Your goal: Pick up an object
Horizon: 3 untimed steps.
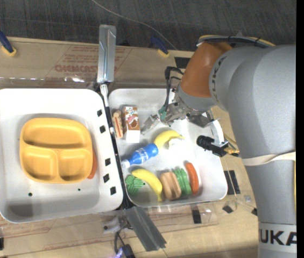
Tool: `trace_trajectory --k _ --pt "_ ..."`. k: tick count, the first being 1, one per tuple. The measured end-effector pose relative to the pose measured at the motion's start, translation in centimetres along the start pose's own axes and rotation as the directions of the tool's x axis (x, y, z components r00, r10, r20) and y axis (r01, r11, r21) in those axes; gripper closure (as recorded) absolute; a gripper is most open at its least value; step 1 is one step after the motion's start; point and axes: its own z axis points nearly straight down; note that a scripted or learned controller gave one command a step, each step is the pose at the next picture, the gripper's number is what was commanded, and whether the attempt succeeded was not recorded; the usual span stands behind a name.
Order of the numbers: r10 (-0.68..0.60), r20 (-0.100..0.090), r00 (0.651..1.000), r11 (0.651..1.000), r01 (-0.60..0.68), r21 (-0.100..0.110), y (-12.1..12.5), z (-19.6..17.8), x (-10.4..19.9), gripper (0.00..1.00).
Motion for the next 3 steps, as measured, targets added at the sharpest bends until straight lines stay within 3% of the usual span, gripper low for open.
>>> trace_trajectory --k 1,2,3 --pt "0.004 0.001 1.0 1.0 -0.004 -0.002 -5.6 -0.1 -0.1 0.0" --pt "-0.082 0.001 0.997 0.997 0.082 -0.003 -6.8 -0.1 0.8 0.0" --pt "-0.15 -0.003 0.989 0.989 0.15 0.0 -3.9 0.0 6.1 0.0"
